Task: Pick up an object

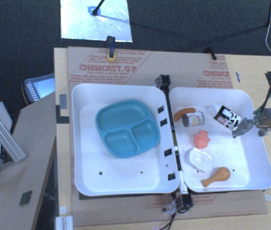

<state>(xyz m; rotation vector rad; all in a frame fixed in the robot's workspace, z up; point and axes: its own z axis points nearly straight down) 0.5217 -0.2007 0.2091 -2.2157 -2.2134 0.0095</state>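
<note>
The right bin (257, 176) holds several small objects: an orange sausage (183, 113), a small can (193, 119), a black-and-white carton (227, 117), a pink toy (201, 139), a white lump (201, 159) and a tan drumstick (217, 176). My gripper (251, 130) hangs over this bin's right side, just right of and below the carton. It is open, its fingers spread with nothing between them. The nearer fingertip (239, 130) lies close to the carton's lower corner, apart from it.
The left bin (85, 176) carries a blue divided plate (127, 128). Black clips run along the ridge between the bins (170, 128). Both bins rest on a cardboard sheet (140, 66) on the bench. A grey device (38, 87) sits off the bench at left.
</note>
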